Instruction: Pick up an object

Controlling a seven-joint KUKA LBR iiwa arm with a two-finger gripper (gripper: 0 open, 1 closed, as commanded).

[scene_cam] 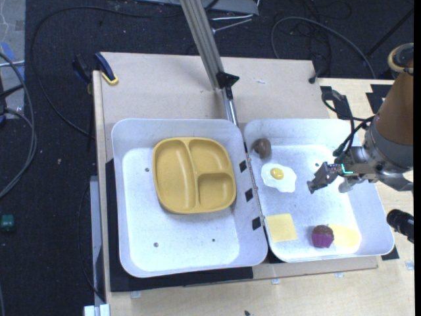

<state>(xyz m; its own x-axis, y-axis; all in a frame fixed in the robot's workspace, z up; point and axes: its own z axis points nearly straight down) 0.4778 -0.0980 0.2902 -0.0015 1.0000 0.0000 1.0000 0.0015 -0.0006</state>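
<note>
1. Black floor strewn with cables surrounds a pale wooden bench [171, 84] that bears two shallow white bins side by side.
2. Within the right white bin [368, 232], a flat toy fried egg with a yellow yolk [278, 177] lies near the middle, the landmark for what follows.
3. Just to the egg's right, the dark two-finger gripper [320, 178] hangs over the bin floor, its fingers pointing toward the egg; whether the jaws are parted or closed cannot be made out, and nothing shows between them.
4. Up and left of the egg, close by, sits a small brown round toy [262, 147].
5. Below the egg lies a flat yellow square slice [281, 227]; further down-right is a purple rounded toy [321, 236], touching a pale yellow flat piece [346, 237].
6. Well left of the egg, the left white bin [131, 242] holds a yellow three-compartment plastic tray [195, 174].
7. Right of the egg, the grey arm with its orange band [395, 120] reaches in.
</note>
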